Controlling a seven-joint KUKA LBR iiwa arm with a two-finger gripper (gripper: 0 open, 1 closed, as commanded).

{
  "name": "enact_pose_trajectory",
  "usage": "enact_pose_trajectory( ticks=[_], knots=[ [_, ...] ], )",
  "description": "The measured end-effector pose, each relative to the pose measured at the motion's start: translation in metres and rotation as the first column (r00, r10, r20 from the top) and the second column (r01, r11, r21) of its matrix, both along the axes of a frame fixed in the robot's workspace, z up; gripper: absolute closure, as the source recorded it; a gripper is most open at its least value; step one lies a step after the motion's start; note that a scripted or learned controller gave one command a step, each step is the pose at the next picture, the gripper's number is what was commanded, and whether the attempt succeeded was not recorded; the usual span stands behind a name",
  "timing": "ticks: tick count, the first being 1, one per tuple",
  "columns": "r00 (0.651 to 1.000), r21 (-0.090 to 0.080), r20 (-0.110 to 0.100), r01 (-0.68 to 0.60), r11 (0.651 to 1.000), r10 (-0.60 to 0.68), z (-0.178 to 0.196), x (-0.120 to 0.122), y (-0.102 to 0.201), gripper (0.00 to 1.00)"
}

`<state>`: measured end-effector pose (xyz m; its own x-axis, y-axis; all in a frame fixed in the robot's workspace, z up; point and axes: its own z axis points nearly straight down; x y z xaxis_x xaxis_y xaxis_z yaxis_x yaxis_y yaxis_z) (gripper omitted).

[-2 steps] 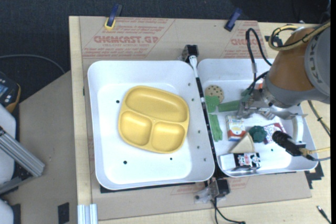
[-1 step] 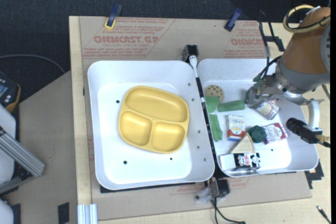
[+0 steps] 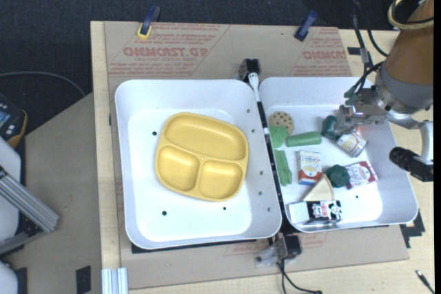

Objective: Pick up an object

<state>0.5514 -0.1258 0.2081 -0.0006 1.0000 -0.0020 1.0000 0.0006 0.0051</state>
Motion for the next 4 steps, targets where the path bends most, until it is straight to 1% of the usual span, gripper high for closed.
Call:
enact_pose_trajectory(
  ticks=[1, 2, 3, 4],
  knots=[
    [1.0, 0.0, 0.0, -0.001, 1.0, 0.001, 0.018, 0.001, 0.0, 1.0],
    [1.0, 0.005, -0.007, -0.004, 1.0, 0.004, 0.028, -0.017, 0.048, 1.0],
    [1.0, 0.005, -0.01, -0.004, 1.0, 0.004, 0.012, -0.032, 0.091, 1.0],
    [1.0, 0.004, -0.008, -0.002, 1.0, 0.003, 0.011, -0.031, 0.119, 1.0]
  ],
)
